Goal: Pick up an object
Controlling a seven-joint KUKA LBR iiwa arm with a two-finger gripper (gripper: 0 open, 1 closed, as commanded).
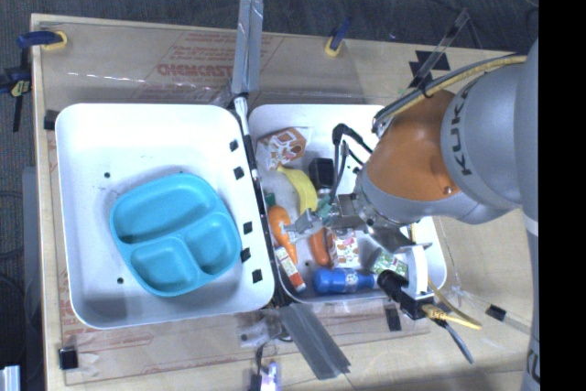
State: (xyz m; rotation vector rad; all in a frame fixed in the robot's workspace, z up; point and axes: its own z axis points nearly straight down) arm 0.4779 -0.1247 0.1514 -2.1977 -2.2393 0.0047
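Here the likeliest targets lie in a heap in the right bin (438, 263): a banana (300, 188), a carrot (279, 229) beside it, a second small orange piece (320, 246) just below the banana, a blue bottle (343, 280) along the near wall and a printed carton (284, 145) toward the far end. They touch or overlap one another, with hardly any bare floor between them.

The gripper (322, 217) hangs low over the middle of this heap, between the banana and the small orange piece, and its metal parts merge with the clutter — whether it is spread or closed I cannot tell, and nothing can be seen caught in it. The grey arm (485, 151) with its orange band (412, 156) covers much of the bin's right half (whatever lies under it is hidden).

The risk, as I judge it, comes from the crowding: a closing grasp could land on the edges of two things at once and slip off both, or nudge the banana aside instead of taking it. A round, smooth thing such as the bottle might also roll away under a glancing touch.

The left bin (82, 197) holds a blue divided tray (174, 233), well apart from the work.
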